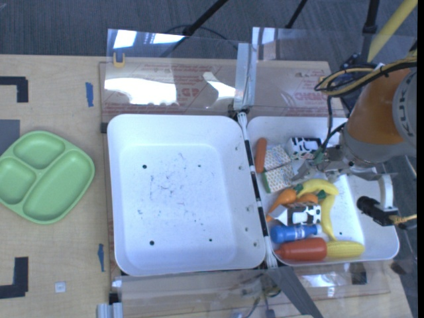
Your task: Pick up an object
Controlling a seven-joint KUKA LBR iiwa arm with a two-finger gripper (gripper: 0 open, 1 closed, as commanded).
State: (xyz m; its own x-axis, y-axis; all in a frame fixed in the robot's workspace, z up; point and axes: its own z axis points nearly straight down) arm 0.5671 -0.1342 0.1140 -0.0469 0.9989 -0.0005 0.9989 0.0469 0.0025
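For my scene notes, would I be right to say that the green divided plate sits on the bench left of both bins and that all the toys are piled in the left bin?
Not quite: the camera view shows the toys, such as the yellow banana, piled in the right bin, not the left bin. The green divided plate does sit on the bench left of both bins.

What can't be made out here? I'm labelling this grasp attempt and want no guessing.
- Gripper in the camera view: the wrist covers it from above, so its fingers' state and any grip cannot be told.
- Black-and-white toy in the right bin: partly behind the arm, identity unclear.
- Blue object: overlapped by neighbouring toys, its shape cannot be told.
- Far rims of both bins: glare on the clear panels blurs them.
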